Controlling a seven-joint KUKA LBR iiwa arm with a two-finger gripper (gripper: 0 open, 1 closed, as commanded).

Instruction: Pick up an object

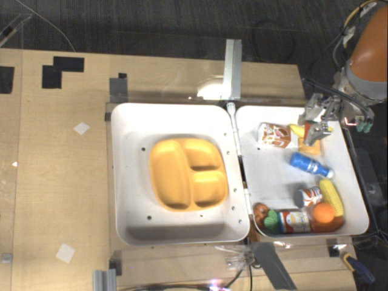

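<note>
Your gripper point(316, 129) hangs over the right bin's point(357, 180) far end, just above a small yellow-orange item point(301, 132) beside the red-and-white carton point(274, 135); I cannot tell how it is set. The item looks light and rigid, so take it across its narrow middle.

A: Left bin point(130, 162) white, tray point(187, 173) in it plain yellow-orange.

B: Right bin point(357, 180) white too. Bottle point(310, 164) blue, corn point(331, 197) yellow, orange point(324, 213) orange.

A: Carton point(274, 135) white with brown-red print. Can point(310, 196) grey, red-and-white label.

B: Arm point(368, 56) orange over grey. Bench point(54, 174) pale wood, black patches point(59, 69).
</note>
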